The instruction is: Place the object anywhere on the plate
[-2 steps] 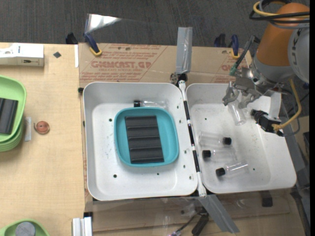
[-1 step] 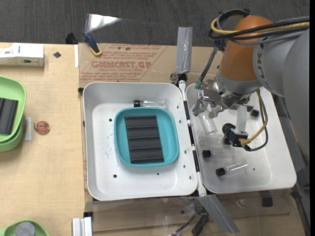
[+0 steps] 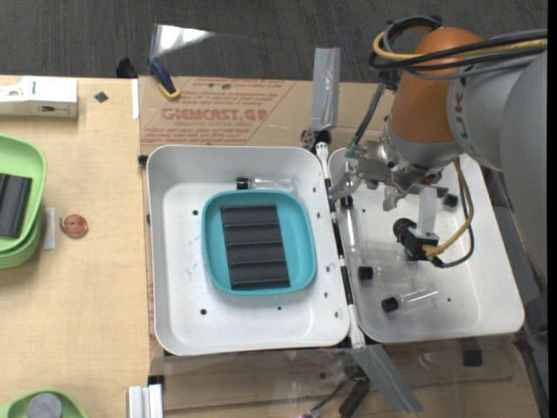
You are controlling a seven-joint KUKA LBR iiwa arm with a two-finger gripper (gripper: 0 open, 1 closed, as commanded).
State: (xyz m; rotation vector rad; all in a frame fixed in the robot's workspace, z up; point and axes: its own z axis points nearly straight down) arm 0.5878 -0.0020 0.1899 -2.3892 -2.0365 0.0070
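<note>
bright, even overhead light; slightly soft picture
the two white bins (image 3: 174, 312) nearly wash out, with only faint shadows along their walls. a clear plastic sheet (image 3: 181, 37) glares at the top. the arm (image 3: 496, 94), close to the lens, looks blurred; the floor (image 3: 261, 16) is dark.

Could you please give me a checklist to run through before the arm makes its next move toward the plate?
1. Teal plate lies flat in the left bin: ok.
2. Free room on the plate: not ok; a black ridged block covers most of its middle.
3. Gripper above the plate: not ok; it hangs over the right bin.
4. Gripper holding an object: cannot tell.
5. Loose things in the right bin to pick: ok; a clear vial and a small black piece lie toward its front.
</note>
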